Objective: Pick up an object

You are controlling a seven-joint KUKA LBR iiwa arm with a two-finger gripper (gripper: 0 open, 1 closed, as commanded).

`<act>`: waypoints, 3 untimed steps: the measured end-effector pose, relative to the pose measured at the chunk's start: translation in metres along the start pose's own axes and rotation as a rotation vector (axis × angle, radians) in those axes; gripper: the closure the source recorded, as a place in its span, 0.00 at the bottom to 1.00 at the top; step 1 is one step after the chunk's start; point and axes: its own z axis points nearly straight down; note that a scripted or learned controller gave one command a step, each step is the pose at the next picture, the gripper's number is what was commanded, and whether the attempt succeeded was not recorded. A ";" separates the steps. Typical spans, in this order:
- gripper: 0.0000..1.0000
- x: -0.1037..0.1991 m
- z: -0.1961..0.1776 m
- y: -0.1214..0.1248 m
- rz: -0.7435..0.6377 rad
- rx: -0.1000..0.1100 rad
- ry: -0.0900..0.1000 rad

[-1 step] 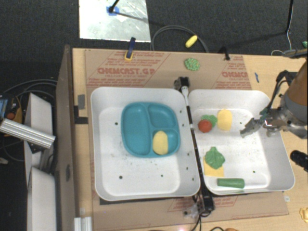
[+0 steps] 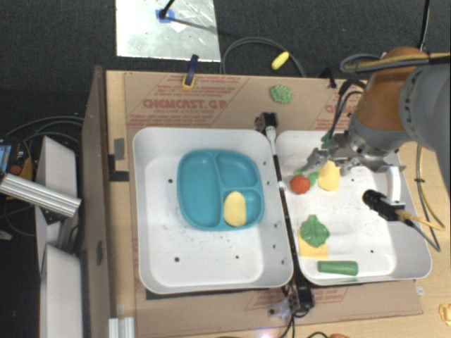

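Note:
My gripper [image 2: 328,156] hangs over the back of the right bin [image 2: 405,259], at the end of the grey arm with its orange band. Directly under it, touching or nearly touching, is a pale yellow pear-shaped piece [image 2: 329,178]. A red tomato [image 2: 300,184] lies just left of that piece, with a small green bit beside it. Nearer the front sit a green leafy piece [image 2: 314,229] on a yellow block [image 2: 312,251] and a green pod [image 2: 337,267]. I cannot make out anything held by the gripper.
In the left bin [image 2: 158,259] a teal divided plate [image 2: 204,189] carries a yellow oval piece [image 2: 235,209]. Behind the bins, on the cardboard, lie a green knobbly thing [image 2: 281,94] and a yellow piece [image 2: 280,60].

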 end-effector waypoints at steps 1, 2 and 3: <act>0.00 -0.043 -0.053 0.028 0.013 -0.004 -0.006; 0.00 -0.010 0.042 0.039 0.006 0.005 -0.001; 0.00 -0.014 0.069 0.031 0.013 0.001 -0.003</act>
